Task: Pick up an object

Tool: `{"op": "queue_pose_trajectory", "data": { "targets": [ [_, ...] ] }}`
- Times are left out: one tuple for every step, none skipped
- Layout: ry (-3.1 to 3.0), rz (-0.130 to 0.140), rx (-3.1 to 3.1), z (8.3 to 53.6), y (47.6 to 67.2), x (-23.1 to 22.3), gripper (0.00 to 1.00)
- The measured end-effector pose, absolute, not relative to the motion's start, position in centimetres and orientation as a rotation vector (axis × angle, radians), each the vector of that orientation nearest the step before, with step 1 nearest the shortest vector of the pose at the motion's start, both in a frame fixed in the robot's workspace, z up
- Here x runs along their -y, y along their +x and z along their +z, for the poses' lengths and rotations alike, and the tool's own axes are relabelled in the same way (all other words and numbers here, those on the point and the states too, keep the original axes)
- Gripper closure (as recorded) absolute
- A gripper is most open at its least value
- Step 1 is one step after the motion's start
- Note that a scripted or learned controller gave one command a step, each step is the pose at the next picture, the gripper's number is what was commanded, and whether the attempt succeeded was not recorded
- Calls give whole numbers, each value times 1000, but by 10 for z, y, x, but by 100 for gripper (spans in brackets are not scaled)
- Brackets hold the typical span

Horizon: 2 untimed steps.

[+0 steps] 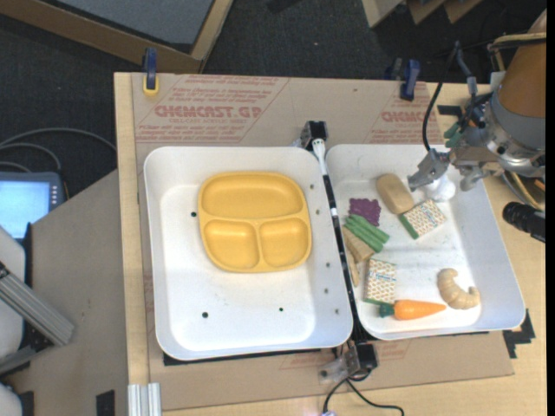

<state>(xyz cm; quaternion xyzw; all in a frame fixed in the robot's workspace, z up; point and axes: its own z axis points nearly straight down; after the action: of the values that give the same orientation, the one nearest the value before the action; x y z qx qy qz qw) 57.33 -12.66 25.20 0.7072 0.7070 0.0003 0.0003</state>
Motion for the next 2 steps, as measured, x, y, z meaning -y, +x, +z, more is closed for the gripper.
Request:
{"op": "queue_pose_trajectory", "data": {
  "targets": [
    [2209,18,-2211,103,629,105,0],
    [2209,17,-2209,93,623,145,0]
  ]
}}
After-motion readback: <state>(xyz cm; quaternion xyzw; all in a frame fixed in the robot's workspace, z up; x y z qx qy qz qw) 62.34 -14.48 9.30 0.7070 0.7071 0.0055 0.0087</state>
